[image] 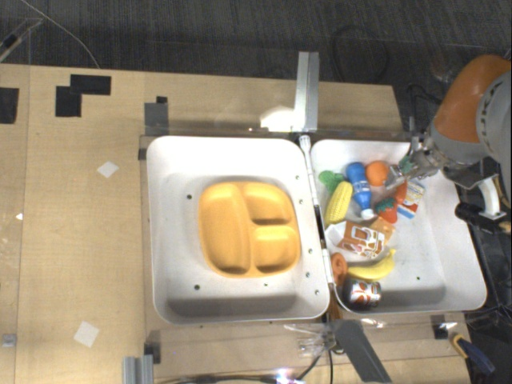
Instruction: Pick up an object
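Reaching in from the right of the frame, with the jaws [414,165] hovering low over the upper part of the right bin [456,290]. Cannot tell how they stand. Crowding that bin's left side: corn cob [339,202], blue bottle [359,184], banana [373,268], can [365,293]. Sitting in the left bin [160,238]: yellow tray [248,226], probably for drop-offs.
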Tool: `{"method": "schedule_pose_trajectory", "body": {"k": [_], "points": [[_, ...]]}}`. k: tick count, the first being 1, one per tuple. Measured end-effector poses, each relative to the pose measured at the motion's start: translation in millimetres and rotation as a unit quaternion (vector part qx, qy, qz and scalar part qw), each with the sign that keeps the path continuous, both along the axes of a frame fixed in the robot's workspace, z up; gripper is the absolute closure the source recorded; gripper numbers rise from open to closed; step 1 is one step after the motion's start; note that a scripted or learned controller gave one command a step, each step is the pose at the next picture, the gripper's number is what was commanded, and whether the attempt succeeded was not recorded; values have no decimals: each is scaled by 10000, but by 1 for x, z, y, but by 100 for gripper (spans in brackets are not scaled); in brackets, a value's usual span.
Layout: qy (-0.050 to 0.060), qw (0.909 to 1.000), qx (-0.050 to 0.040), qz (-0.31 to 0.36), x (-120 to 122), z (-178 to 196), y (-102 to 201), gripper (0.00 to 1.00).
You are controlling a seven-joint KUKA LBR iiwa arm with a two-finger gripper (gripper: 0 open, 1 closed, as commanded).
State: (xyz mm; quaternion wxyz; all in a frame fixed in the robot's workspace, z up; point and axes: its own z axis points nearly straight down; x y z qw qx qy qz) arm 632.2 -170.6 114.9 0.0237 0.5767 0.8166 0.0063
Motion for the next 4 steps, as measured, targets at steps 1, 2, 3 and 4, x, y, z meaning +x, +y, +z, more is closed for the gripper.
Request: {"method": "schedule_pose_trajectory", "body": {"k": [1, 2, 3, 4], "points": [[8, 10000, 2, 3, 0, -1, 0, 0], [107, 9992, 41, 371, 34, -16, -8, 0], [200, 9990, 50, 398, 30, -8, -8, 100], [137, 9997, 84, -157, 41, 90, 45, 100]]}}
